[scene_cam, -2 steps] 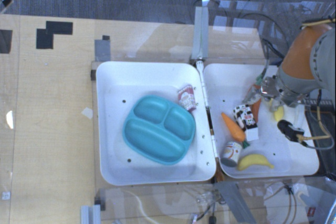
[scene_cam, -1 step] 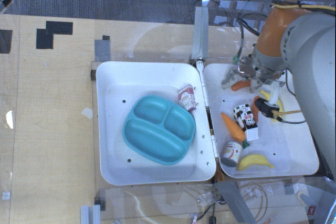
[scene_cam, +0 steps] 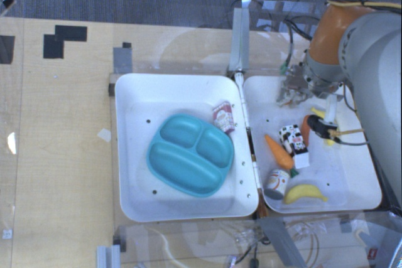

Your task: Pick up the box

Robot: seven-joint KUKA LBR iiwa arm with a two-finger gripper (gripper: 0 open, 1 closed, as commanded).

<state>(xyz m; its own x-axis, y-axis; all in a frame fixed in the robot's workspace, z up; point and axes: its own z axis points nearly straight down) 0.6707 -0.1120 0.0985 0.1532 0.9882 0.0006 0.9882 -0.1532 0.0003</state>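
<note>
A small box (scene_cam: 291, 138) with a black-and-white spotted pattern lies in the middle of the right bin (scene_cam: 358, 194), its white end pointing toward the front. My gripper (scene_cam: 291, 93) hangs over the far left part of that bin, a short way behind the box and apart from it. Nothing shows in the gripper.
Around the box lie an orange carrot (scene_cam: 278, 151), a red-orange item (scene_cam: 305, 125), a yellow banana (scene_cam: 306, 194) and a small round can (scene_cam: 276, 180). The left bin (scene_cam: 132, 198) holds a blue divided plate (scene_cam: 190, 154) and a red-and-white packet (scene_cam: 223, 117) by the dividing wall.
</note>
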